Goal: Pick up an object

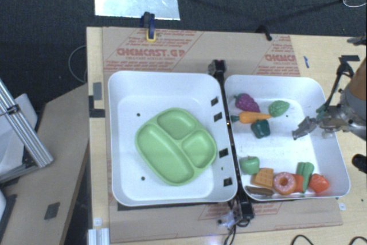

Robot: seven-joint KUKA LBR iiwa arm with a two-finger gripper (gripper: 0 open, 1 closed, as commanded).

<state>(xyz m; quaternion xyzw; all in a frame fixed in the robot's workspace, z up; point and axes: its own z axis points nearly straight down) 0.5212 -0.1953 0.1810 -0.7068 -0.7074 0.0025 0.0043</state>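
The right bin (321,92) holds several toy foods. At its back lie a purple grape bunch (248,102), a green leafy piece (278,107), an orange carrot (253,117) and a dark green pepper (261,129). Along the front are a green round piece (249,165), a waffle (264,178), a pink donut (284,182), a green pod (304,170) and a red-orange tomato (318,183). My gripper (314,132) hangs over the right side of this bin, open, with nothing between its fingers. It is right of the pepper and above the pod.
The left bin (123,123) holds a light green divided plate (176,146). A black divider with clips (225,135) runs between the bins. Bare white floor lies in the right bin's middle, under and left of the gripper.
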